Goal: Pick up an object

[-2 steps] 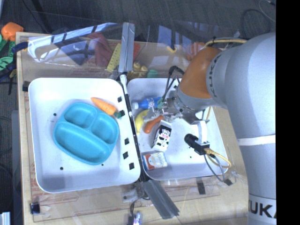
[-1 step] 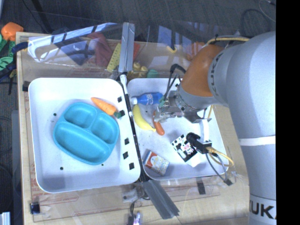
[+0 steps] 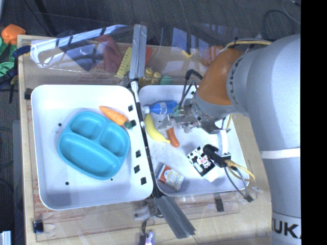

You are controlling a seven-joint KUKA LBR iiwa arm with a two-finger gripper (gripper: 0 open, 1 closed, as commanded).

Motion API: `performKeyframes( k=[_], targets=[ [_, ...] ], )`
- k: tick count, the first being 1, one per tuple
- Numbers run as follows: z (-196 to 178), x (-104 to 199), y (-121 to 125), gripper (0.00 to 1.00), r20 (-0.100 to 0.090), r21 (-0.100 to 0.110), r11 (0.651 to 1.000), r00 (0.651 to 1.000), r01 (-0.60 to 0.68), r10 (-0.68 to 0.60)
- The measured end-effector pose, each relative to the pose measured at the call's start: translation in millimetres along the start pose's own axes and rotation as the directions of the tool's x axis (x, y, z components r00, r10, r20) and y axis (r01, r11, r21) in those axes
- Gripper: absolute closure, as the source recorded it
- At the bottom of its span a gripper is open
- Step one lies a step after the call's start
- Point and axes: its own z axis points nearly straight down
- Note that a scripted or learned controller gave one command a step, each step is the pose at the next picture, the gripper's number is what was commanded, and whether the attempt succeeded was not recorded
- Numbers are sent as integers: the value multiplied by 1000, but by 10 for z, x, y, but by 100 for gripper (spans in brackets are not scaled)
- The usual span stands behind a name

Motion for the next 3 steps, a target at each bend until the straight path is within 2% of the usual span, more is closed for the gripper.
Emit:
performKeyframes(
  k=[1, 2, 3],
  targets=[
    [-94, 5, 1, 100, 0, 1, 1000, 1000, 4, -4],
    [-94, 6, 1, 0, 0, 2, 1000, 1000, 4, -4],
    [-187, 11, 2, 100, 0, 3, 1000, 1000, 7, -7]
  ],
)
